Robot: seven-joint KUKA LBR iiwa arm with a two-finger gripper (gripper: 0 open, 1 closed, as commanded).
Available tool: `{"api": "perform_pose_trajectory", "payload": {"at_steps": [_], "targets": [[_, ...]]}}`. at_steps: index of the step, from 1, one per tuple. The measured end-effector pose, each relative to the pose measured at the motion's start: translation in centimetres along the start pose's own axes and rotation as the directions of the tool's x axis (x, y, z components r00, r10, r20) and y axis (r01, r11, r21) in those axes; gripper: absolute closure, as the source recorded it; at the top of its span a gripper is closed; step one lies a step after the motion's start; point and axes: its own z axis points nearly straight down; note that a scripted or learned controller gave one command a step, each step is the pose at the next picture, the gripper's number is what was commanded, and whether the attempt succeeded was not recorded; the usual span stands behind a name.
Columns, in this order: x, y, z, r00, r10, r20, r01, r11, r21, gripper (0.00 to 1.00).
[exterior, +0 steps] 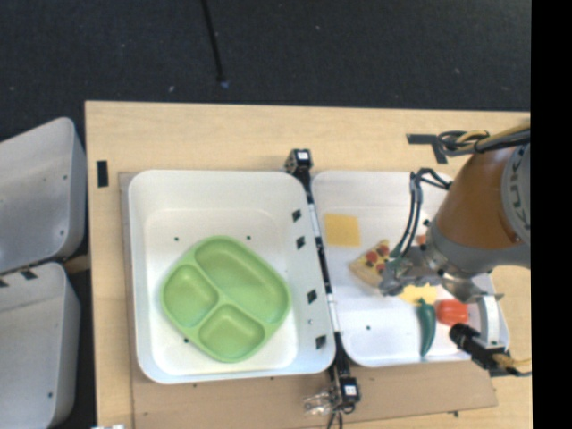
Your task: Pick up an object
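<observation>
Gripper (pixel 394 282) low in right bin (pixel 375 347), over pizza slice (pixel 373 262); jaws' state: cannot tell. Yellow square (pixel 341 230), green pepper (pixel 426 323) nearby. Green divided plate (pixel 225 299) in left bin (pixel 143 239).

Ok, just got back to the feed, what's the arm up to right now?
The arm is reaching into the right bin, with its gripper down among the toy food there: a pizza slice, a yellow square, a yellow piece, a green pepper and a red piece. I can't see anything held yet. The left bin holds a green divided plate.
</observation>
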Motion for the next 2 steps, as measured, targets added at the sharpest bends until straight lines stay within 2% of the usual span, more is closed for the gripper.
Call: {"api": "perform_pose_trajectory", "payload": {"at_steps": [2], "targets": [[-1.3,0.4,-8.6,1.000,-0.005,0.000,0.005,1.000,0.000,1.00]]}}
